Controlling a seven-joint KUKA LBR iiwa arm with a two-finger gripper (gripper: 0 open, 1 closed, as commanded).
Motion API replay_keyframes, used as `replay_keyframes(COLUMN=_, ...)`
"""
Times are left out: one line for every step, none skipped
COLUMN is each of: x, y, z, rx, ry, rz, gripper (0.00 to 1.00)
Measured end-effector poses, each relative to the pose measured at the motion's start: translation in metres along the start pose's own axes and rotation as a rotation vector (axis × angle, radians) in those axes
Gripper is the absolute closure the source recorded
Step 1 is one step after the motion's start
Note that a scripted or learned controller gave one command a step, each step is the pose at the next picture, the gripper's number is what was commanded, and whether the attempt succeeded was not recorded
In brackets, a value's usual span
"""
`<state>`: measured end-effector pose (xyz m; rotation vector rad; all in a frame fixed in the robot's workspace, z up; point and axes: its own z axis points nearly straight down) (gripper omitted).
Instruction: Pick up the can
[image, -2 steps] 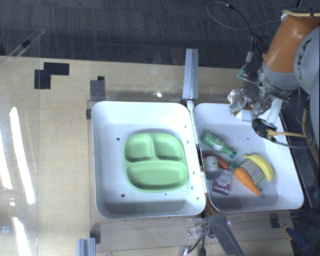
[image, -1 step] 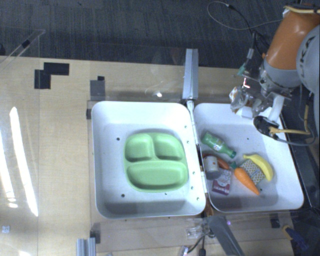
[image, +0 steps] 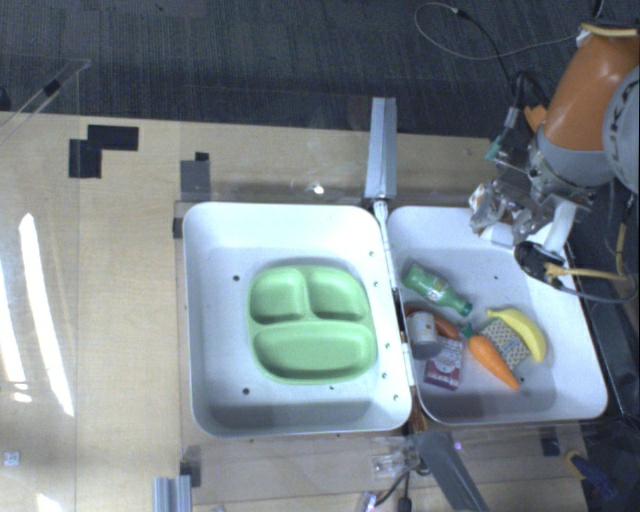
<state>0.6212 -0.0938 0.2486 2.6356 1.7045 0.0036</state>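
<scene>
The bench's (image: 90, 330) pale wooden top lay closest to the lens, along the bottom of the frame, bearing two white bins side by side. The gripper (image: 497, 215) hung over the far right corner of the right bin (image: 590, 385), at the end of a grey arm (image: 590, 90) with an orange band, and whether it was spread or pressed together could not be told from this slant; nothing showed pinched in it.

The can (image: 424, 331), a small grey cylinder, sat well below and to the left of the gripper, against the near left wall of the right bin, well apart from the tool. Just beyond it, between can and gripper, a green bottle (image: 436, 287) lay on its side, tilted across the bin floor. Touching the can on its nearer side was a dark red packet (image: 444, 367). To the right of these, more directly below the gripper, an orange carrot (image: 492, 361) lay slanted, with a yellow banana (image: 525, 330) curving just beside it.

Far to the gripper's left, the left bin (image: 210, 400) held a green divided tray (image: 312, 322), flat near its middle. A grey metal post (image: 381, 150) stood between the bins at their far edge.
</scene>
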Motion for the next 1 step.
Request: replay_keyframes(x=0.0142, y=0.0470, z=-0.0090, rx=-0.001, ry=0.001, rz=0.145, gripper=1.00)
